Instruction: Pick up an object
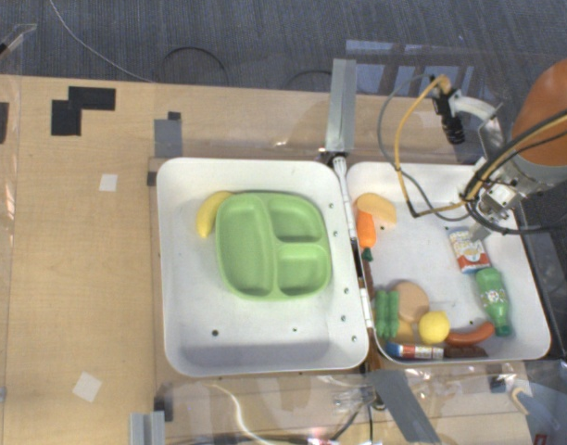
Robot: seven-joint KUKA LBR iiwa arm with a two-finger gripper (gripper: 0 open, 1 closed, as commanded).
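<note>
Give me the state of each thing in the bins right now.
Tray: flat, left bin.
Banana: beside tray, touching its edge.
Bottle: lying down, right bin.
Lemon: resting among the near-edge items.
Carrot: lying by the divider.
Hand: above carton.

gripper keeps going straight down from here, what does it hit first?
Probably the small red-and-white carton: the gripper hangs right above its top end in the right bin. Height is hard to judge from this slanted view, so it could land on bare bin floor beside the carton instead. The green bottle lies further along.
</note>
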